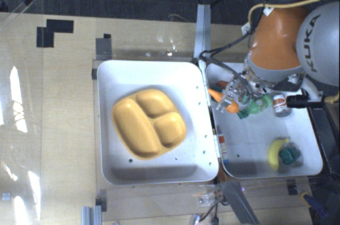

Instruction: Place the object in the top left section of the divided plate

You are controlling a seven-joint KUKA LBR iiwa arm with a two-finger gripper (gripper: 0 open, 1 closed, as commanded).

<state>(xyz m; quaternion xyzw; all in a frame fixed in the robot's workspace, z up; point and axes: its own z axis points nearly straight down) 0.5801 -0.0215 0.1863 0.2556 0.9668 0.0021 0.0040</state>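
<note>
Early days: down in the right bin (313,165) with the gripper (234,99) over an orange carrot-like object (219,96) at its far-left corner, fingers' state impossible to tell. Nothing yet in the yellow divided plate (149,124) in the left bin (106,112); lift, carry and placing in its top left section all left.

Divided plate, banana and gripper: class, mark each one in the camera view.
Divided plate (139,133): camera view, on its large left section.
Banana (274,153): camera view, on its yellow middle.
Gripper (234,97): camera view, between its fingertips.
</note>
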